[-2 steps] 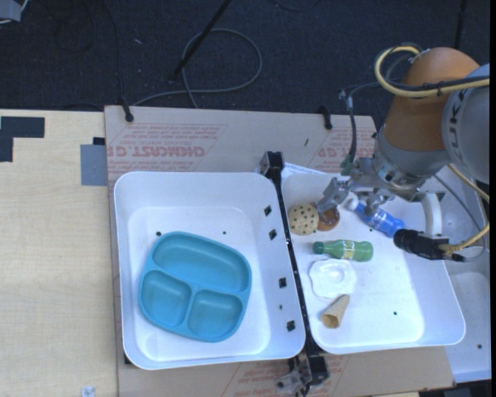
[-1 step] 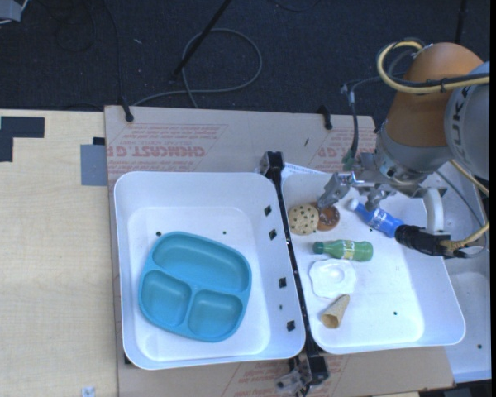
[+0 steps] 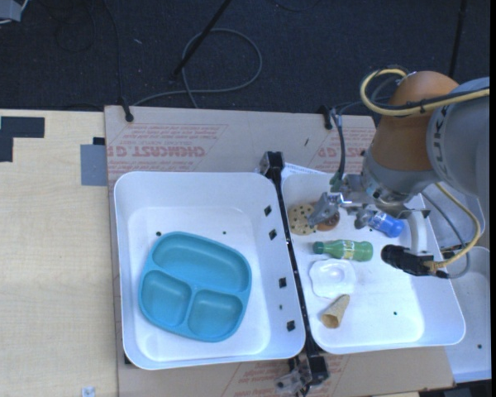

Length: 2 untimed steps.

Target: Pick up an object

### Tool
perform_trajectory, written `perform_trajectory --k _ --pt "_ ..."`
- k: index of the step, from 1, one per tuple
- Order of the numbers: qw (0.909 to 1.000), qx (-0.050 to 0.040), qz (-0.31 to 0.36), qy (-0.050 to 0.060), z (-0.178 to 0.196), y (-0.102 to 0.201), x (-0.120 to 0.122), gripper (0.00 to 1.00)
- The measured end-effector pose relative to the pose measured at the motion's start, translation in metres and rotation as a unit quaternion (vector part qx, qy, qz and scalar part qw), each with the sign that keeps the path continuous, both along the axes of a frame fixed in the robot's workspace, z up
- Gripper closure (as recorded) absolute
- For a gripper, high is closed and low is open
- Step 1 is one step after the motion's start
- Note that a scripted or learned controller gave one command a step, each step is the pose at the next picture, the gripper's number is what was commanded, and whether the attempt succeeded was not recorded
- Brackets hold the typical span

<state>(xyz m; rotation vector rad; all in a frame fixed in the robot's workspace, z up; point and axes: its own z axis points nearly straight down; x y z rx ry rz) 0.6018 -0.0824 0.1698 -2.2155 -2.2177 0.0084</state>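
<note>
2 bins: end effector point(image 3: 329, 211) near right bin's far edge, over cookie point(image 3: 300, 217); finger state unclear.

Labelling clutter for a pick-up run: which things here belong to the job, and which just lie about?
Job: pincer; cookie; green bottle; blue item; fried egg; cone.
Lying about: blue tray; cables.

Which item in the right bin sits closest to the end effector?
The round brown cookie, right beside the end effector. The green bottle, white fried egg and cone lie lower.
</note>
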Motion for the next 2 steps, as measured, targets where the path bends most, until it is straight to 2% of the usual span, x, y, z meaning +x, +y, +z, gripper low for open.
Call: perform_trajectory --k 1,2 --pt "1.0000 0.0001 -0.001 0.001 -0.064 -0.002 -0.004 0.00" --pt "1.0000 0.0000 -0.001 -0.001 -0.084 0.000 -0.005 0.00"
